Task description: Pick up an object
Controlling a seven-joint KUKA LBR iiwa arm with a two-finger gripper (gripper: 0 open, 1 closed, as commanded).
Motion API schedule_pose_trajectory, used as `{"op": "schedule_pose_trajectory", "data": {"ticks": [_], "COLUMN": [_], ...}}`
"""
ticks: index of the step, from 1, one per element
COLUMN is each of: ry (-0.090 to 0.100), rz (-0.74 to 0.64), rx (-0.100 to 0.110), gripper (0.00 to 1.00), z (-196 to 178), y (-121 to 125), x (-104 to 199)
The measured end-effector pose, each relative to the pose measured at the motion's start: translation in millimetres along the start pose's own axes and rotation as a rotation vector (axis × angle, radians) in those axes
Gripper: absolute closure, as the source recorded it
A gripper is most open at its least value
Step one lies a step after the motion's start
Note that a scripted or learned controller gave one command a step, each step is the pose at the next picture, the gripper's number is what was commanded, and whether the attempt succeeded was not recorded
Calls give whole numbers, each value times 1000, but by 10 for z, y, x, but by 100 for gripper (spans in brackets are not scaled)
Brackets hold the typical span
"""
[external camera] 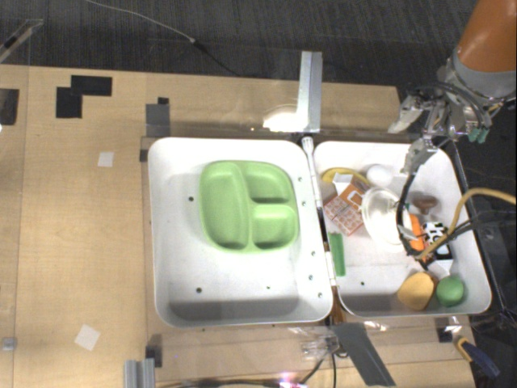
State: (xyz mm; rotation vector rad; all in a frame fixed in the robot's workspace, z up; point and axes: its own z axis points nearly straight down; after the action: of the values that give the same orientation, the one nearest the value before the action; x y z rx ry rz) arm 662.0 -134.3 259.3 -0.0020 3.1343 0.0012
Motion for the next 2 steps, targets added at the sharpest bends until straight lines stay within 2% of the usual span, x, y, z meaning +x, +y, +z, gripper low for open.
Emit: {"op": "schedule_pose_trajectory", "data": {"ticks": [1, 2], "ry": [-6, -26], "rz": [254, 360], "rx": [1, 0], "gripper": [0, 0], "z": [1064, 1593], "y": [-53, -207], "x": [475, 721]}}
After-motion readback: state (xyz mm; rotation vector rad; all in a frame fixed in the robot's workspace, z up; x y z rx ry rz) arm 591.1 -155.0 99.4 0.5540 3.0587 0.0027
